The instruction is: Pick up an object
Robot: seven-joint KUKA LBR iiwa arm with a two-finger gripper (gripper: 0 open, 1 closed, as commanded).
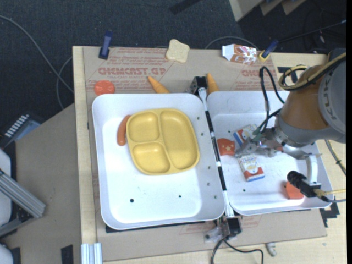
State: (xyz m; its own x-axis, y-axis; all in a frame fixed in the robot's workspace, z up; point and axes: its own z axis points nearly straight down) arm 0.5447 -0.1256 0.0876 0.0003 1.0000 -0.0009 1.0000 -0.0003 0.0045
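My gripper (254, 145) hangs low over the middle of the right bin (236, 106), at the end of the grey and orange arm coming in from the right. Just under and in front of it lies a small white and red carton (252, 169). A blue and white packet (241, 135) sits against the gripper's left side, and a red piece (225, 146) lies further left by the bin wall. An orange block (292, 191) rests at the bin's front right. Nothing is visibly held.
The left bin (110, 164) holds a yellow divided plate (162, 141) with a red sausage (121, 131) at its left. Behind the bins on the board lie a bread slice (177, 50), two carrots (158, 84), a red disc (102, 87) and a wrapper (240, 53).
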